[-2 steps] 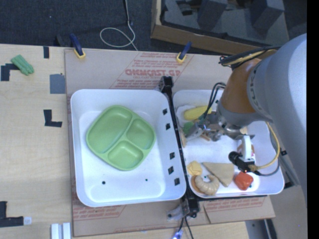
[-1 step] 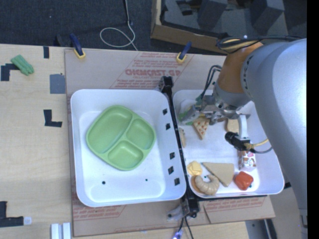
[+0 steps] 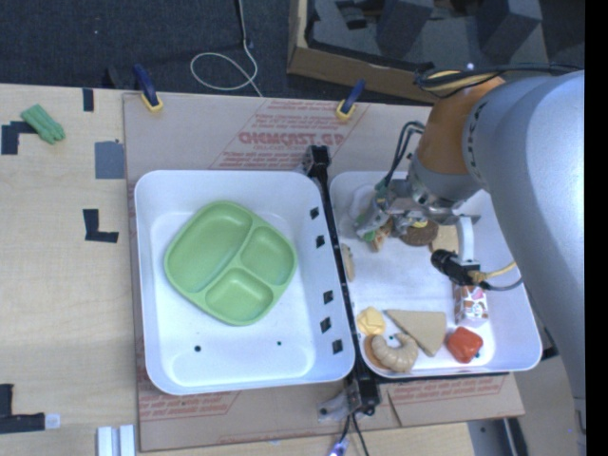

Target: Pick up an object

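Right bin [image 3: 513,350], front edge: a red piece [image 3: 464,344], a tan wedge [image 3: 421,328], a curled pastry-like piece [image 3: 393,352] and a small yellow piece [image 3: 370,322] lie close together.
Left bin [image 3: 152,255]: holds a green divided plate [image 3: 230,261].
Gripper [image 3: 389,218]: low over the right bin's far-left part, beside a small brown item [image 3: 418,233]; opening and hold cannot be told.
Arm [image 3: 456,141]: orange band above the wrist.

Toy foods [image 3: 418,335] in right bin [image 3: 521,326]
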Robot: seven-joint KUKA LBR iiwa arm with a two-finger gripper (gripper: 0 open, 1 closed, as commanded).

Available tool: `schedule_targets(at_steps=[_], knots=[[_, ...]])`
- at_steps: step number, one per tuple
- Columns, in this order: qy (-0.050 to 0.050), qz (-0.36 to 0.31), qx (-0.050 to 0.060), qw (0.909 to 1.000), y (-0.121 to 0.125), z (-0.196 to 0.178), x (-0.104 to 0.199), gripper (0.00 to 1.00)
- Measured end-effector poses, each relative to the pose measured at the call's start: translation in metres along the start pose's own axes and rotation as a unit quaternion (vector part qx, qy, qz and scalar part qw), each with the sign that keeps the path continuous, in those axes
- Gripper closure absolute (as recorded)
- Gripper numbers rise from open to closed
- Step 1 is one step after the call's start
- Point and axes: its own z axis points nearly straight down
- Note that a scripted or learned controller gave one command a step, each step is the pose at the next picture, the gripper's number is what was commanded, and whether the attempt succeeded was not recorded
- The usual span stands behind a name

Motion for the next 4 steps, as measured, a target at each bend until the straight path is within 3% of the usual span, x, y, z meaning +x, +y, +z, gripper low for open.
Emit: schedule_targets(at_steps=[1, 2, 3, 4], knots=[[0.001, 0.0, -0.001, 1.0, -0.027, -0.095, 0.04, 1.0], [0.0, 0.001, 0.0, 1.0, 0.02, -0.089, 0.013, 1.0], [-0.001, 0.001, 0.001, 1.0, 0.018, -0.089, 0.014, 0.0], [-0.001, 0.001, 0.001, 1.0, 0.018, -0.089, 0.014, 0.0]])
